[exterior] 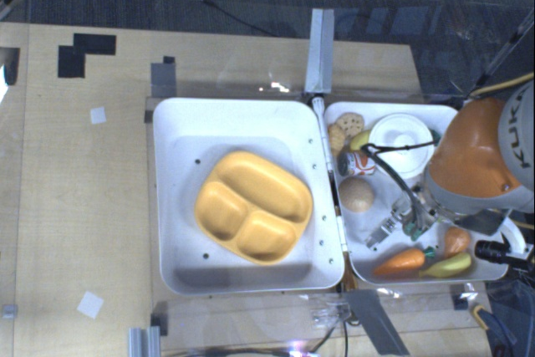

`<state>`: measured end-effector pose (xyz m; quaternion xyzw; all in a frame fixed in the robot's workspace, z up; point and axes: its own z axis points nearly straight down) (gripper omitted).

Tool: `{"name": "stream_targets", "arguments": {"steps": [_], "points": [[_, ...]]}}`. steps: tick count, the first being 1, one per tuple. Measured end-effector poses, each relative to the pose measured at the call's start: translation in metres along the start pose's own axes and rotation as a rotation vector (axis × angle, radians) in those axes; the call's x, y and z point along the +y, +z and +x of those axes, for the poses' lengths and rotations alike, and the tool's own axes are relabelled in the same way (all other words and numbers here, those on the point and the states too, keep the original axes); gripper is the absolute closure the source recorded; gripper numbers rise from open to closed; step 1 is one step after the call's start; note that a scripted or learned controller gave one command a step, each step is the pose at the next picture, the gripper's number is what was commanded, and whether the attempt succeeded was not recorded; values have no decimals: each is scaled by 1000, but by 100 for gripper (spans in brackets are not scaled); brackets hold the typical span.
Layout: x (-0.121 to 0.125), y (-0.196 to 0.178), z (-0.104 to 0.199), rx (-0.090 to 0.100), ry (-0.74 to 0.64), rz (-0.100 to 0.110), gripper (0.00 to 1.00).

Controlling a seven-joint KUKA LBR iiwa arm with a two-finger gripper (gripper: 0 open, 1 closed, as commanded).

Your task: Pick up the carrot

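The orange carrot point(402, 262) lies along the front wall of the right bin point(361, 257), with its tip pointing left. My gripper point(384, 231) hangs just above and behind it, reaching down-left from the orange wrist. Its metal fingers point(375, 239) stand open with nothing between them. They are a little apart from the carrot.
A yellow-green banana-like piece point(448, 266) and an orange fruit point(456, 241) lie right of the carrot. A beige ball point(357, 195), a small can point(361, 164), cookies point(345, 128) and a white bowl point(402, 136) sit further back. The left bin point(171, 205) holds a yellow divided plate point(252, 205).
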<state>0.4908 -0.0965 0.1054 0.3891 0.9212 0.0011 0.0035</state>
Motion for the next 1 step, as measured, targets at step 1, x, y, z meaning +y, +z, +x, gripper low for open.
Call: {"name": "stream_targets", "arguments": {"steps": [1], "points": [[0,0,0,0,0,0,0]]}}
